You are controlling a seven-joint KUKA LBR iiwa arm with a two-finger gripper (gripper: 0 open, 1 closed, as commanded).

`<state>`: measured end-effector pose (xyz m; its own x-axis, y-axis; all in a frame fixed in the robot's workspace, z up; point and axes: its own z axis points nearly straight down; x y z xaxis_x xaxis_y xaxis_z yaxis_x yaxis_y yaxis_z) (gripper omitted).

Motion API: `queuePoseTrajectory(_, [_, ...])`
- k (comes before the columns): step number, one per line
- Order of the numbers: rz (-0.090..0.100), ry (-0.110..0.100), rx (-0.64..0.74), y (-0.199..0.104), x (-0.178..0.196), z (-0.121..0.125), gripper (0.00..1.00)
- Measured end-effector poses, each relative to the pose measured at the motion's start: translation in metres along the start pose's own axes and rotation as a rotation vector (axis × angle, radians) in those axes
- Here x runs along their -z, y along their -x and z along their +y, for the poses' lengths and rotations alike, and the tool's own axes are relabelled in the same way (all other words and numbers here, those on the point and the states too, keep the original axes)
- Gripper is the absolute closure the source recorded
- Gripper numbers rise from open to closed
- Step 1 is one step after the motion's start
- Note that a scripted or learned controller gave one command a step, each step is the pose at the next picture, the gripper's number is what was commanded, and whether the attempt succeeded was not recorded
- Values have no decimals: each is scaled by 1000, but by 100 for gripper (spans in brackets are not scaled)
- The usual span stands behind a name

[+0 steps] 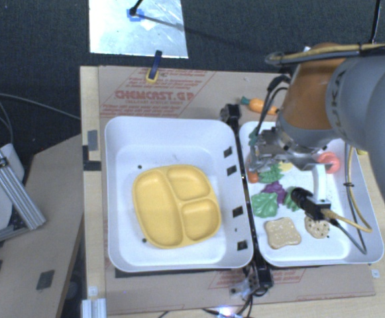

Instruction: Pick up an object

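**Gripper (264, 156) low over right bin (371, 247)**

Reaching in from the right, the arm set the gripper close over a small green piece (270, 175) by the bin's left wall. I could not tell how far open it was, or whether it had hold of anything. Nearer the front lay purple grapes (275, 191), a green leaf (266, 206), 1 slice of toast (282, 232) and a cookie (317, 228). A pink piece (330, 161), possibly fruit, sat further right. The left bin (122, 134) held a yellow tray (176, 205) with 3 compartments.
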<state>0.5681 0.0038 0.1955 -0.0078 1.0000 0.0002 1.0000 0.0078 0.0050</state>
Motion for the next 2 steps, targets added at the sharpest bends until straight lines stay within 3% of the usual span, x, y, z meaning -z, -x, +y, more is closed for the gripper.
queuePoseTrajectory(1, [0, -1, 0, 0, -1, 0, 0])
queuePoseTrajectory(2, [0, 2, 6, 0, 10, 1, 100])
